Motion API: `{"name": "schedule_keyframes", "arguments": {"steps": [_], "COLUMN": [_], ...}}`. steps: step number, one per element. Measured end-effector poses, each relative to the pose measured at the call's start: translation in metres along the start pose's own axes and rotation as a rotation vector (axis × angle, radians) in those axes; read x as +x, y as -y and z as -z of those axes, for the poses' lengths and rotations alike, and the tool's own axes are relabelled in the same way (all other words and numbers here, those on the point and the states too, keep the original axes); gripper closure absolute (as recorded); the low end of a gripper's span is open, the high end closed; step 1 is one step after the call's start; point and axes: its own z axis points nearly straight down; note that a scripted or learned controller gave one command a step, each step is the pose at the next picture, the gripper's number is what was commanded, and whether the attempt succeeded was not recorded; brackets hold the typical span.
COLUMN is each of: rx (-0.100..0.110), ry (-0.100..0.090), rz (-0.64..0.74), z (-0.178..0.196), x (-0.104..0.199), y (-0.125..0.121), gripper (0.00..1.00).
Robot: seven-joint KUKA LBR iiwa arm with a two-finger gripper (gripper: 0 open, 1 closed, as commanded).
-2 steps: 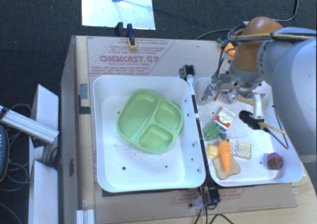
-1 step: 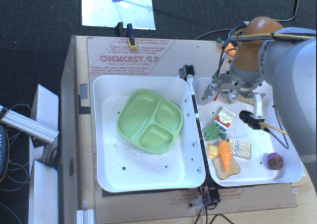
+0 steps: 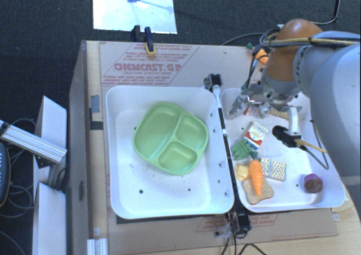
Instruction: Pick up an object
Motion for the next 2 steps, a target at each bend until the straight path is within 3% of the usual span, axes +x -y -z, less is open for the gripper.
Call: {"name": "schedule_keyframes", "arguments": {"steps": [2], "rx": [0.000], "ry": [0.001], "rz": [0.000], "z": [0.0000], "x": [0.0008], "y": [0.0001], "gripper": [0.00]}}
